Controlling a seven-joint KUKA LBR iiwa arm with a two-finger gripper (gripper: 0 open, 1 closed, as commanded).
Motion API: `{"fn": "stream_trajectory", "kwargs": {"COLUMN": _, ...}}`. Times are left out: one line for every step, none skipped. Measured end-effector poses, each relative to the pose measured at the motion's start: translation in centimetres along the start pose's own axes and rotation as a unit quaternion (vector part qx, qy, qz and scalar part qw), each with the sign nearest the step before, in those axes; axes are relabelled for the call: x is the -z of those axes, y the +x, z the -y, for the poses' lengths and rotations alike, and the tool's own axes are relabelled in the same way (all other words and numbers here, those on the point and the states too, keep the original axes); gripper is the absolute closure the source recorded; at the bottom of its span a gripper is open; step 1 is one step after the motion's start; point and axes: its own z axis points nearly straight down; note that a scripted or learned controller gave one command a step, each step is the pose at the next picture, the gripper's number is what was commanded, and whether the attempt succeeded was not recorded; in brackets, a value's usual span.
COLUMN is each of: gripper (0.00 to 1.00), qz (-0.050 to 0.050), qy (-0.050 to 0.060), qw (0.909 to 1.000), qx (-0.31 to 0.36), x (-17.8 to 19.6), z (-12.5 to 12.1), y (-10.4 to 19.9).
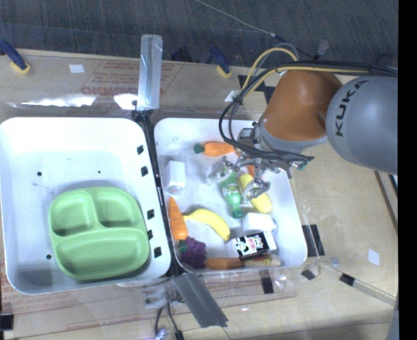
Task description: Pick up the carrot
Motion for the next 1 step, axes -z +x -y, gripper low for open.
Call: {"fn": "stream_trajectory", "kwargs": {"gripper": 1.00, "qz": 0.002, "qy": 0.004, "qw": 1.0000, "qx": 0.002, "x": 1.45, "z": 0.21, "y": -0.28}}
